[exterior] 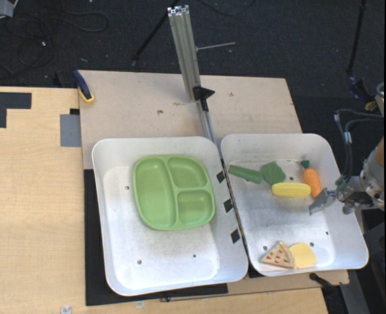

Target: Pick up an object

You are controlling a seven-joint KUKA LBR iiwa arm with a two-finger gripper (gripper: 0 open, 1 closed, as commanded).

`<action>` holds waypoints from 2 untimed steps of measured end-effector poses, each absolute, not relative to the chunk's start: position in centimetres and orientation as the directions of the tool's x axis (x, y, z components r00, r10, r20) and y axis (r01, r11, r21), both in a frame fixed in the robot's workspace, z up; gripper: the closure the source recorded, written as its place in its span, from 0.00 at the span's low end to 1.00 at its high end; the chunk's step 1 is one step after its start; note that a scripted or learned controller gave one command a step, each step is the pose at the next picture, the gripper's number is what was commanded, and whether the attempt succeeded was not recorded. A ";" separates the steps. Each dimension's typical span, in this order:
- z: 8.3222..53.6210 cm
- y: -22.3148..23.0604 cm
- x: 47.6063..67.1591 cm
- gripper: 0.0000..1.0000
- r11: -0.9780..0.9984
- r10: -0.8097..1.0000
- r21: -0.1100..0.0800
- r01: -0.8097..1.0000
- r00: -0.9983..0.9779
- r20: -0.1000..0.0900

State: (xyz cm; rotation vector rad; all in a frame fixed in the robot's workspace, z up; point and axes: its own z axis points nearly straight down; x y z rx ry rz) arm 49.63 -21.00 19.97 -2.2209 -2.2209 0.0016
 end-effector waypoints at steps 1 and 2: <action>15.6 -20.8 49.8 0.00 0.000 1.000 -0.007 1.000 0.000 0.003; 9.5 -20.1 50.2 0.00 0.000 1.000 -0.007 1.000 0.000 0.003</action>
